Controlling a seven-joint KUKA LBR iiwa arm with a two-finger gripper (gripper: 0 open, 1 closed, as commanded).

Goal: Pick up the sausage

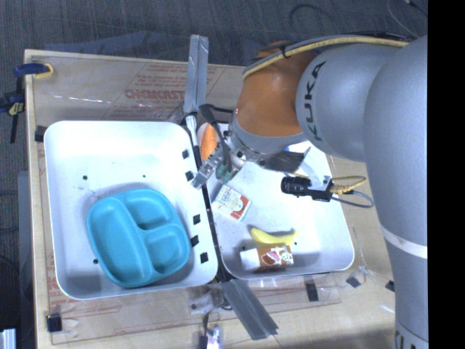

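Observation:
The sausage (pixel 208 141) is a short orange-red piece at the far left corner of the right bin (pixel 330 257), close to the wall between the two bins. Its lower end is hidden by the arm's wrist. My gripper (pixel 211 169) hangs just in front of the sausage, over the dividing wall, its tip pointing down and to the left. The view does not show whether anything is held.
A blue divided plate (pixel 139 235) lies in the left bin (pixel 69 158). The right bin holds a white-and-red packet (pixel 232 202), a yellow banana (pixel 272 234) and a small carton (pixel 268 257). The arm's big grey body (pixel 349 100) covers the right bin's far half.

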